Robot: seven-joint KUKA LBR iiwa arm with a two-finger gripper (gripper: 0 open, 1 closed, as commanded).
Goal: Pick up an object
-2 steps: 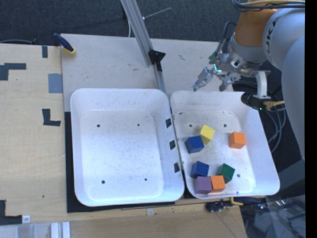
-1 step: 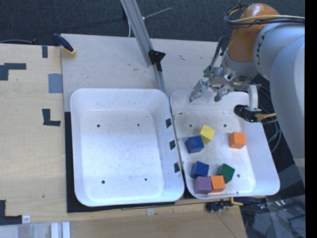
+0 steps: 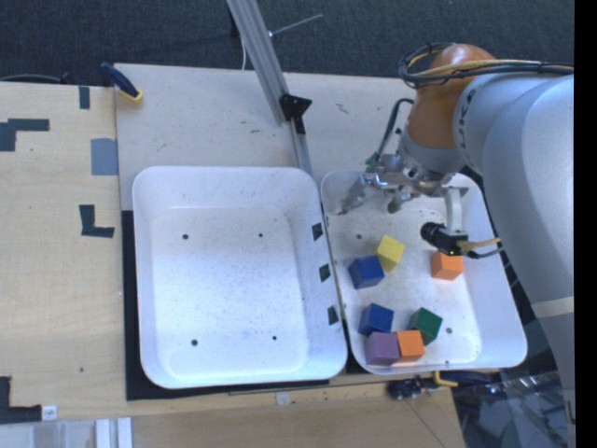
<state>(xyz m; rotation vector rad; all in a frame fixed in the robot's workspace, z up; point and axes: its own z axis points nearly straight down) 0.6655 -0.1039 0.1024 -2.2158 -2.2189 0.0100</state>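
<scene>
I judge this the approach step, with nothing picked yet. My gripper (image 3: 373,194) hangs over the far edge of the right bin (image 3: 494,343), its fingers spread apart and bare. The nearest candidates, the yellow block (image 3: 391,250) and a blue block (image 3: 367,271) touching it, lie toward the bin's middle, on the near side of the claw and clear of it. Next I must carry the claw toward the near edge, centre it over one block, then descend.
</scene>
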